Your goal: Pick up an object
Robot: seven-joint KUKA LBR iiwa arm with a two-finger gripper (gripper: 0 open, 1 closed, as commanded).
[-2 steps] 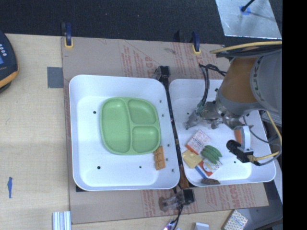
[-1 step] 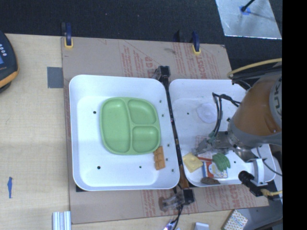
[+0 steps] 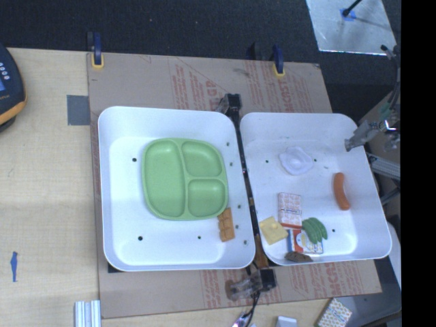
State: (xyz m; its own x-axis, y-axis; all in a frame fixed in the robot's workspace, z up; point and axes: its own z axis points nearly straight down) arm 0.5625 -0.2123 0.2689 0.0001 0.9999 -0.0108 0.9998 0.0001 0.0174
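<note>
Camera view: the grey two-finger gripper [image 3: 360,139] sits at the right edge, just over the far right rim of the right shallow white bin [image 3: 368,247]; whether its jaws are apart or together I cannot tell. In that bin lie an orange sausage-shaped toy [image 3: 340,191], a clear plastic cup [image 3: 296,161], a red-and-white carton [image 3: 290,209], a yellow cheese-like wedge [image 3: 272,230] and a green leafy toy [image 3: 315,229]. The left white bin [image 3: 116,182] holds a green divided plate [image 3: 184,178] and a brown wafer piece [image 3: 225,225]

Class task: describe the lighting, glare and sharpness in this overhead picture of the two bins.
Camera view: even, soft light; the left bin carries a brighter glare patch along its left floor; the clear cup nearly washes out against the right bin; small items look slightly soft.
</note>
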